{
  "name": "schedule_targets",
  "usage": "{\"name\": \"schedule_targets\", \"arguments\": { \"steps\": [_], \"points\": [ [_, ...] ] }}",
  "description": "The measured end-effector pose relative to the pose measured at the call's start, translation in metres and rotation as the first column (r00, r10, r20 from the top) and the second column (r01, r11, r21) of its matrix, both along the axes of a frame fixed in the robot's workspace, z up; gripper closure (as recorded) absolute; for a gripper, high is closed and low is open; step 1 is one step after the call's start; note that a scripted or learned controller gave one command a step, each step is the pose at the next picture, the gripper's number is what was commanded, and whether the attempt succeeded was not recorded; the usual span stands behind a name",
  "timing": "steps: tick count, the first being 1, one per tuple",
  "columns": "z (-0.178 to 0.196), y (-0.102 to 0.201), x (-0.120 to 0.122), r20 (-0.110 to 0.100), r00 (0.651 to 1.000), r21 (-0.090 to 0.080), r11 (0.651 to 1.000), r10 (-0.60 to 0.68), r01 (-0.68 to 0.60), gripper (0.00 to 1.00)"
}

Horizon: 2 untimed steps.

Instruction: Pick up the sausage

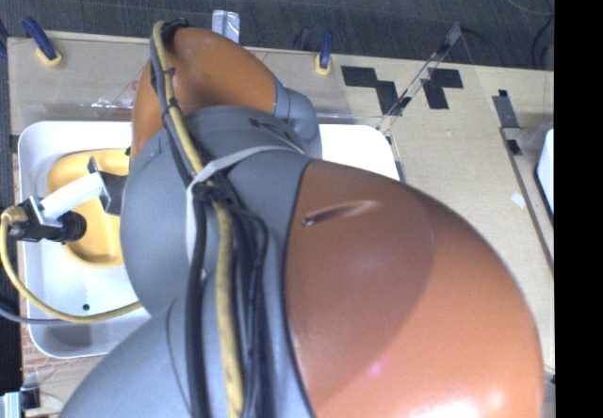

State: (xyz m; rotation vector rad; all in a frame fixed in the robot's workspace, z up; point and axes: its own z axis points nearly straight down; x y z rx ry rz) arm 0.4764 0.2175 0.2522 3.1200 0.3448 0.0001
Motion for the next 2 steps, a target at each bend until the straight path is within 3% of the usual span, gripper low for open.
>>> {"name": "schedule_targets", "arguments": {
  "steps": [1,2],
  "points": [
    [-0.023,0.002,-0.002,-0.007,1.0,0.002,1.0,-0.011,0.011,1.0],
    [-0.116,0.0,0.086,-0.007,1.0,0.002,1.0,0.01,-0.01,1.0]
  ]
}}
